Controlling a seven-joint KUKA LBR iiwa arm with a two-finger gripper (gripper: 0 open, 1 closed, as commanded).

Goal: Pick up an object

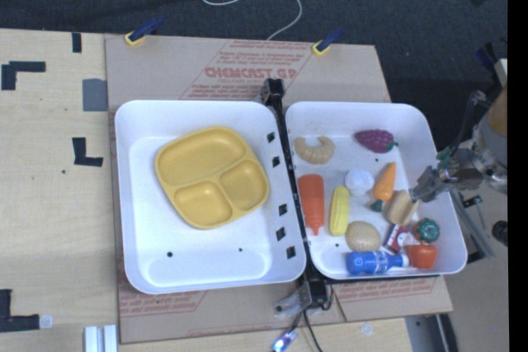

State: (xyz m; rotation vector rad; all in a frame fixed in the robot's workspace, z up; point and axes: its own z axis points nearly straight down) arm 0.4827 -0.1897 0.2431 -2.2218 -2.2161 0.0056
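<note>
**Arm at right rim of loaded bin; grip state unconfirmed**

2 white bins sit side by side on a cardboard sheet (pixel 247 74) laid over the table (pixel 49 194). The left bin (pixel 132 260) carries 1 yellow divided plate (pixel 212 176), lying flat and tilted toward the bin's upper left.

The right bin (pixel 412 118) carries the loose objects: a tan croissant (pixel 314 148) near the upper left, purple grapes (pixel 374 139) at upper right, an orange-red bottle (pixel 311 202) along the left wall, a yellow corn cob (pixel 339 210) just beside it, a small white item (pixel 359 180) too blurred to identify, a carrot (pixel 384 181), a potato (pixel 363 236), a blue bottle (pixel 374 262) along the lower wall, and a red piece (pixel 421 256) at the lower right corner. A tan object (pixel 401 208) lies just left of the gripper; its kind cannot be made out.

The gripper (pixel 431 182) stands at the right bin's right rim, above the tan object and the carrot. The arm behind it is cut off at the frame's right side. The jaws are small and blurred: I cannot tell how far apart they stand, nor whether anything is between them.
</note>
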